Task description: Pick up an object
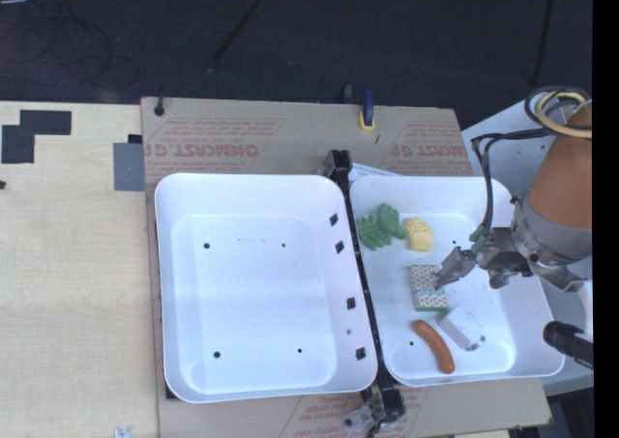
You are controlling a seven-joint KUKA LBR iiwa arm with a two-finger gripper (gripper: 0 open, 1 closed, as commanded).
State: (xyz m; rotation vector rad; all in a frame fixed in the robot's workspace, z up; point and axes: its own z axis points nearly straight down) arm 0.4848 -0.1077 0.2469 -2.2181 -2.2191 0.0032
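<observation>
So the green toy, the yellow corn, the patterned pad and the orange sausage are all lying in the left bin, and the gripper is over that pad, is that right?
Not quite: they lie in the right bin, not the left. The camera view shows the green toy, yellow corn, patterned pad and orange sausage there, with the gripper over the pad.

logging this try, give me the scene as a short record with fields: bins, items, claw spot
bins: left bin and right bin, side by side
right bin items: green toy, corn, patterned pad, white block, sausage
claw spot: claw over the right bin, at the patterned pad's right edge
arm: enters from the right
grasp: cannot tell
</observation>
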